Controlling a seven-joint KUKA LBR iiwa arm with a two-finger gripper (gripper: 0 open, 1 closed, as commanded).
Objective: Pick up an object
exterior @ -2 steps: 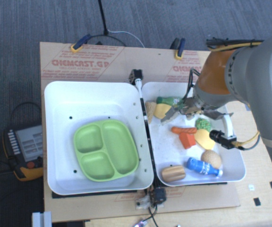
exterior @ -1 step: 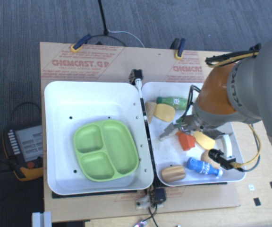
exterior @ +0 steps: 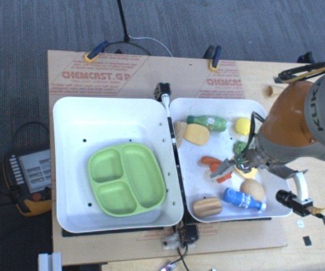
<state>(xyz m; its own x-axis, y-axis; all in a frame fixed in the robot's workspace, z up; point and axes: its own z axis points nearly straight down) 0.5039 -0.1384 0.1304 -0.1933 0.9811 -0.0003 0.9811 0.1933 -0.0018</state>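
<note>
My gripper [exterior: 225,169] is low inside the right bin [exterior: 219,103], at its middle, reaching in from the right. Its tip lies right by a red-orange toy vegetable [exterior: 210,162], with a red piece [exterior: 223,178] showing just beneath it. Whether anything is gripped is not visible. Around it lie a green bottle [exterior: 207,122], a yellow ball [exterior: 242,126], a yellow-orange wedge [exterior: 196,134], a small green item [exterior: 240,147], a blue bottle [exterior: 244,199], a tan egg-shaped toy [exterior: 253,189] and a brown cylinder [exterior: 207,206].
The left bin [exterior: 72,114] holds a green divided plate [exterior: 127,179]. The grey-and-orange arm [exterior: 291,123] covers the right bin's right side. Clamps [exterior: 212,57] sit on the bench's far edge, and a black bracket [exterior: 163,90] stands between the bins.
</note>
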